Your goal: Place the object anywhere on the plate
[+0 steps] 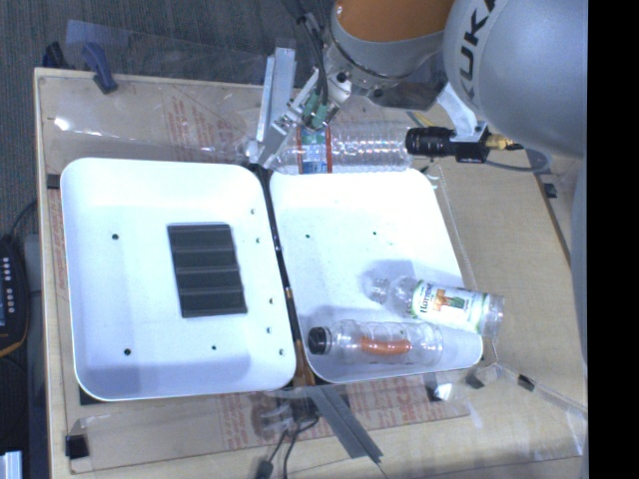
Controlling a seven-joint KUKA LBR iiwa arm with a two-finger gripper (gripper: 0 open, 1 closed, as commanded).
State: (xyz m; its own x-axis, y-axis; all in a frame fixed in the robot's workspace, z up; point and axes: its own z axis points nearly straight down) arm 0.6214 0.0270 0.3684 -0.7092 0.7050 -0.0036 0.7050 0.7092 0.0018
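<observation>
The plate [207, 269] is a dark grey ribbed rectangle lying flat in the middle of the left bin [110, 198]. A clear plastic bottle [354, 152] with a red and blue label lies crosswise over the back rim of the right bin [339, 218]. My gripper [285, 128] hangs at that bottle's left end, above the back corner where the two bins meet. From here I cannot make out whether the bottle is gripped. The gripper is well behind and to the right of the plate.
Two more clear bottles lie at the front of the right bin: one with a green and white label [439, 305], one with a black cap and an orange label [374, 340]. The big grey arm [519, 48] covers the upper right. A black connector [449, 146] juts out beside the bottle.
</observation>
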